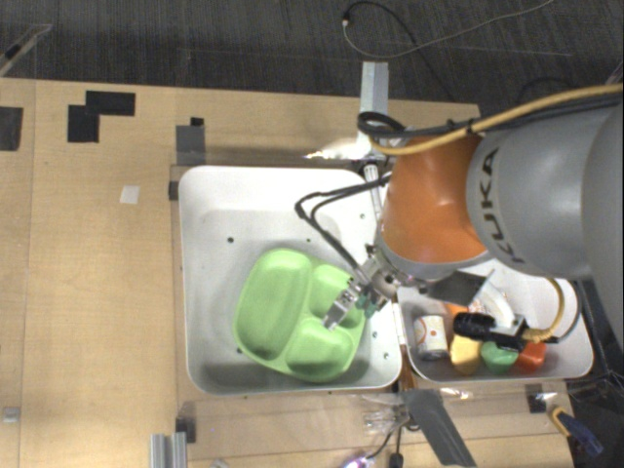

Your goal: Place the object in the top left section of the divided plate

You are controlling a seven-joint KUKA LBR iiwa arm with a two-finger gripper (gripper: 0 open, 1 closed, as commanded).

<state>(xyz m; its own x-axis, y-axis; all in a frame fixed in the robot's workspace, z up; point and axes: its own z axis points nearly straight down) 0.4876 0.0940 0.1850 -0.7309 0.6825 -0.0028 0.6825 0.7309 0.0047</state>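
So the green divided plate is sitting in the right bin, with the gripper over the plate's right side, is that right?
Not quite. The camera view shows the plate lying in the left bin, not the right one. The right bin holds a cluster of small objects instead. The rest stands: the gripper is over the plate's right side.

A robotics lab: a grey KUKA arm [546,193] reaches over a plywood desk [88,291] bearing two white bins [195,291], with black tape markers [97,113] and loose cables [439,27] on dark carpet.
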